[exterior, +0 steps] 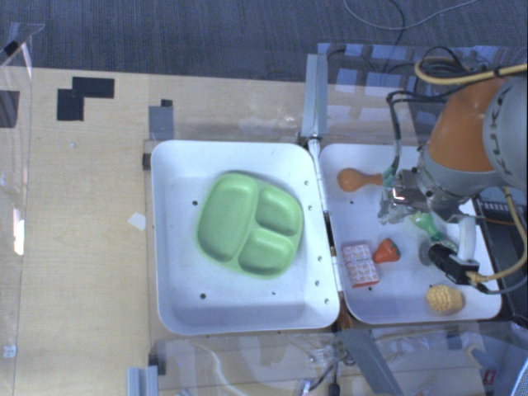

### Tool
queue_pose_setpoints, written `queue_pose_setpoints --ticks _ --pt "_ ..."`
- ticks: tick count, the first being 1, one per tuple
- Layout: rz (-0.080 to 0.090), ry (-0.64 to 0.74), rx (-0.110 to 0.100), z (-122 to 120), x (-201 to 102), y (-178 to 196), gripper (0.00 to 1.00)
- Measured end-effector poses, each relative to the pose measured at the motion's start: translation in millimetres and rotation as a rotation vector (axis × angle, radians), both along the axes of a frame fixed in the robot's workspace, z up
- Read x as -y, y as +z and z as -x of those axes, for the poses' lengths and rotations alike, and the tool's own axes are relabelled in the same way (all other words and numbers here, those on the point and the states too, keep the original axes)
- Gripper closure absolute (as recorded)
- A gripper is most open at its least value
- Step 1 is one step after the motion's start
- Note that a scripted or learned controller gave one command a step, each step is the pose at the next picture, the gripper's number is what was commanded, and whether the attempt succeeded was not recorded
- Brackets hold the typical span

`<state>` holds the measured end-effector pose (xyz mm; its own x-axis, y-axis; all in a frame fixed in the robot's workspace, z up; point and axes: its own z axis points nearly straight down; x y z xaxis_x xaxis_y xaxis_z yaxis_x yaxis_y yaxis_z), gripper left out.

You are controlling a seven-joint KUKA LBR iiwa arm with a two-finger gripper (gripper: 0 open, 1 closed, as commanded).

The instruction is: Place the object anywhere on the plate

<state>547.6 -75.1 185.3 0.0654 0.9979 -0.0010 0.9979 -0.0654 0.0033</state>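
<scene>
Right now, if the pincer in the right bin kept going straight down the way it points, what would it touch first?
Probably the green object partly hidden under the pincer, otherwise the right bin floor. The red piece lies off to the side. Depth is hard to judge from this slanted view.

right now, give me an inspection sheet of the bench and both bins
surface: wooden bench bearing left bin and right bin, side by side
job's things: green plate with three compartments lies in the left bin, nothing on it
clutter: right bin holds an orange pear-shaped toy, a red piece, a patterned card, a yellow corn toy, a green item partly under the arm
grippers: gripper over the right bin
cables: thin cable on the carpet; yellow hose by the arm
surroundings: dark carpet
</scene>
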Motion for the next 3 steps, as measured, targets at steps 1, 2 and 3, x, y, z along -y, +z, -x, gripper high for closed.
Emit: queue_pose_setpoints --ticks 1,2,3 --pt "0.0 0.457 0.002 -11.7 -70.0 32.1 1.0" --pt "0.001 0.721 0.002 -31.1 -140.1 0.5 1.0" --pt "0.0 0.435 0.002 -22.4 -169.5 22.4 1.0"
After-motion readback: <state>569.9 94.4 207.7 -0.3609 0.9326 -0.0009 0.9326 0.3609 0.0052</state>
